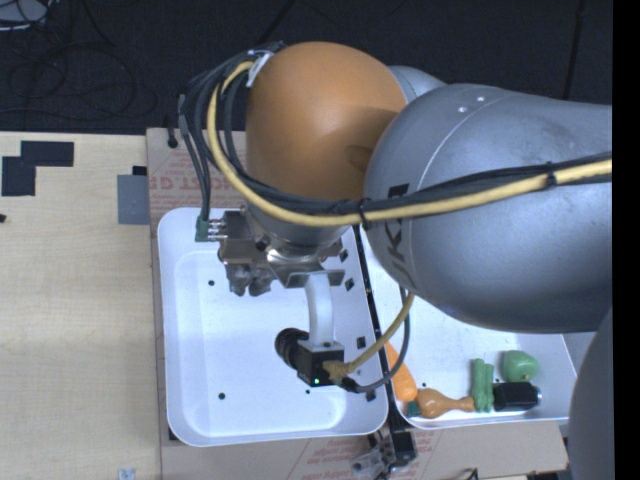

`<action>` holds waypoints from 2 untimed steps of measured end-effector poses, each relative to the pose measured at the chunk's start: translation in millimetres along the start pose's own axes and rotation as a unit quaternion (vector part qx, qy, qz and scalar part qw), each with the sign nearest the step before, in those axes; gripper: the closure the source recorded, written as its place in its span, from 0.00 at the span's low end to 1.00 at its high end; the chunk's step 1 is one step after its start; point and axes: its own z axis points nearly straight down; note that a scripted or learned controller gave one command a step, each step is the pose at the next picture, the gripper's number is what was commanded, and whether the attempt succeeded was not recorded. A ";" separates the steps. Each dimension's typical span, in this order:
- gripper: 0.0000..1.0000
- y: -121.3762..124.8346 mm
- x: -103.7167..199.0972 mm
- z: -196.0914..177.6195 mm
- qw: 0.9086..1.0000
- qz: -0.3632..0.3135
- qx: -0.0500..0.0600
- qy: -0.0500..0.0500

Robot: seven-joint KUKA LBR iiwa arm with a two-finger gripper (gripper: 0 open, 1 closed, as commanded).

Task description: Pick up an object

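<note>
At the near side, in the near corner of the right bin [560, 368], the things to pick lie together: an orange piece [404, 382] against the wall between the bins, a tan pear-shaped piece [441, 403] touching it, then a green stick [483, 385], a green rounded piece [518, 365] and a black piece [516, 397] just beside each other. In my judgement this crowding is the first danger. A grasp here can close on two pieces at once, or push one away against the rim, and the orange piece sits so close to the wall that there is little room around it.

A little farther, the gripper [250, 283] hangs over the left bin [190, 368], well apart from all these pieces. Whether it is spread or closed I cannot tell, because the wrist covers it from above. Under it I see only the bare white floor of this bin. So the larger danger, I think, is that it goes down here and closes on nothing.

Farther again, the heavy arm [480, 198] crosses over the right bin and hides its far part. If something lies there, it cannot be judged from this view. Behind is the wooden bench [70, 268], with nothing on it to pick.
</note>
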 end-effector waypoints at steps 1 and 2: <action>1.00 54.3 -0.5 -127.8 1.000 0.001 -0.008 0.002; 1.00 24.2 -22.1 -97.7 1.000 0.003 0.002 -0.001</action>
